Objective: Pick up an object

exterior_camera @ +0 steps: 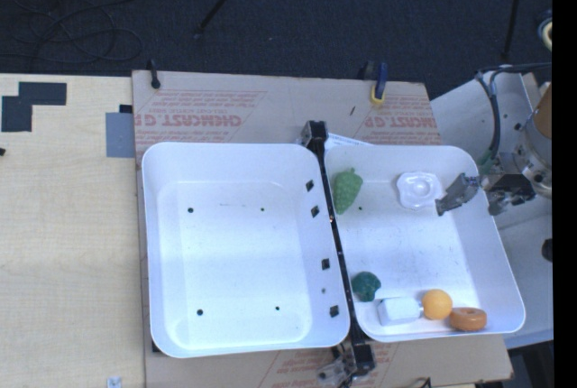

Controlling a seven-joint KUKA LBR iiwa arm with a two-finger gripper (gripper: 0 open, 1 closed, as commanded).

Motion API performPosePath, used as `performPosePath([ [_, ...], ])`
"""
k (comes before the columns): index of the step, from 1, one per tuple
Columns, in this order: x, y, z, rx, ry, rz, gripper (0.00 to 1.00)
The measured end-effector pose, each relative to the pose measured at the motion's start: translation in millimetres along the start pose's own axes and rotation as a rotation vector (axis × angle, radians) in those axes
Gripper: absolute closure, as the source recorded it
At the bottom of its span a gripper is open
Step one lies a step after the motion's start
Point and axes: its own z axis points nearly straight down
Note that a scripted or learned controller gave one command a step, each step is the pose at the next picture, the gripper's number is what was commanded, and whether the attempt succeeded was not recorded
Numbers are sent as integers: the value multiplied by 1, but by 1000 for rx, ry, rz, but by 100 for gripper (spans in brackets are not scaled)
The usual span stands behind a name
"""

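Note:
The right bin (482, 237) holds several small objects. A light green leafy piece (346, 188) lies near its left wall, and a clear white round item (417, 189) rests toward the back. A dark green lump (365, 286), a white block (398, 310), an orange ball (437, 304) and an orange ring (468, 318) cluster along the front. My gripper (480, 193) hovers over the bin's right rim, open, with nothing between its fingers. Its left finger (457, 194) sits just right of the clear round item.
The left bin (234, 246) sits beside the right one, split from it by a black divider (326, 233). Brown cardboard (270, 111) lies under both bins. A blue and yellow clamp (380, 84) stands at the cardboard's back edge.

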Motion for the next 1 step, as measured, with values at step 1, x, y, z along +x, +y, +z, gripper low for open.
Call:
performPosePath([
  [1, 50, 25, 101, 9, 4, -4, 0],
])
